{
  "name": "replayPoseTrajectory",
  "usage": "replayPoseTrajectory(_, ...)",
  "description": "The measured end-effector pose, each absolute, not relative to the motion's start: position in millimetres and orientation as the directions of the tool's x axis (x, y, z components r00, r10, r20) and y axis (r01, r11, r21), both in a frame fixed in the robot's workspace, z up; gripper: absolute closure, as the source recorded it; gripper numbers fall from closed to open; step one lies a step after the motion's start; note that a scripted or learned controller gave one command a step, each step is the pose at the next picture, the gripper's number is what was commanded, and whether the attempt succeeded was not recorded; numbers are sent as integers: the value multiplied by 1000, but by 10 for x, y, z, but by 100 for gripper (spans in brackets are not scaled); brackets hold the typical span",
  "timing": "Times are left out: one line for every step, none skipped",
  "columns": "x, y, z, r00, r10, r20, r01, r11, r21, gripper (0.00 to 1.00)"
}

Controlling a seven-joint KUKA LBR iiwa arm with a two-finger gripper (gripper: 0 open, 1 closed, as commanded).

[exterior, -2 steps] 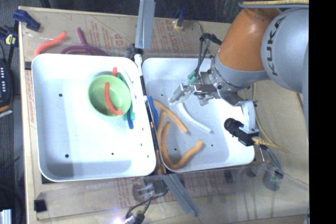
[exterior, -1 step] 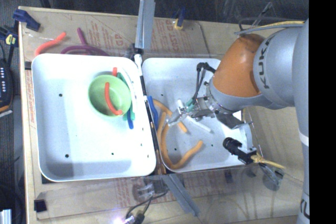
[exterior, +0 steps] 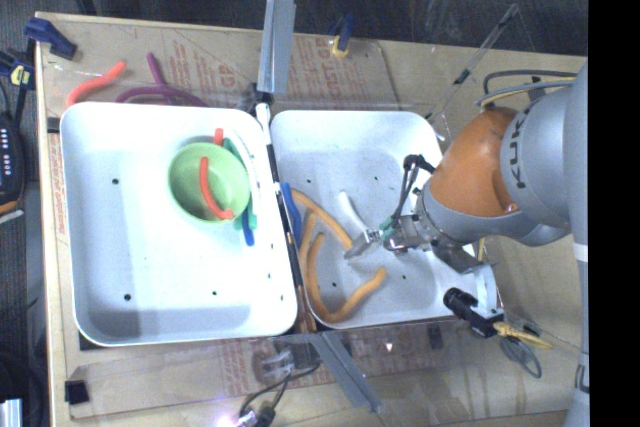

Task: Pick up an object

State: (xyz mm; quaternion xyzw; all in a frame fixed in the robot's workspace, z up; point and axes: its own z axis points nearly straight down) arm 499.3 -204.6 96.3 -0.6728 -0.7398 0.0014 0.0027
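You are watching the gripper reaching low into the right bin toward the orange tube, jaw state seemingly untellable here.

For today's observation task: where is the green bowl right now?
The green bowl sits in the left bin, toward its upper right, close to the wall shared with the right bin.

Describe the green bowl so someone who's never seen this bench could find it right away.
Start with the left white bin, the one away from the arm. In its upper right part, near the wall shared with the other bin, sits the green bowl. It is the only round, light green thing there, with a red strip curving across it.
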Motion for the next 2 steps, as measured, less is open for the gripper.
replayPoseTrajectory(4762,-1865,913,-95,995,1,995,95,-3,0)
replayPoseTrajectory(4779,-1870,1022,-103,995,-2,995,103,-1,100)
